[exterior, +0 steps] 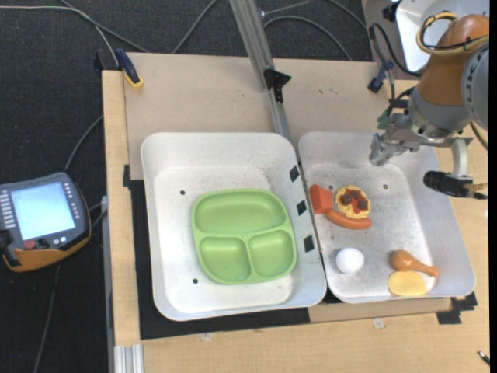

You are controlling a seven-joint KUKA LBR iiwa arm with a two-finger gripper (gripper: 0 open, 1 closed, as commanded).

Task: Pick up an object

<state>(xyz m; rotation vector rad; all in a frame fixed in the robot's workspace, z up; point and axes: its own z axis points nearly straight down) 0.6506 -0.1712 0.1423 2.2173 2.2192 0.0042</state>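
Nearest the lens, at the lower right of the frame, lie a yellow oval piece [408,284] and a brown drumstick-shaped toy [411,263], touching or nearly so, in the lower right corner of the right bin [460,255]. Just left of them sits a white ball [349,260], apart from both.

Camera view, right bin: toward the middle of this bin lies a small round pizza toy [352,200], yellow-rimmed with red topping. It rests against an orange sausage-shaped piece [348,221], whose long axis runs from upper left to lower right. An orange-red block [321,199] adjoins these on the left.

Tool [380,152]: positioned at the upper edge of the right bin, in the upper right of the frame, below the orange band of the arm [450,68]. Whether it is parted or closed cannot be determined at this size; nothing is visibly held in it.

Governing relation: the pizza cluster is the nearest candidate, lying below and slightly left of the tool in the frame, a short way off. The ball lies further down the frame; the drumstick and yellow piece are well apart, at the lower right.

Camera view, left bin [167,208]: a green divided tray [243,234] occupies its centre, three compartments, rather large for a pick.

Bench [194,92]: bare board above both bins.
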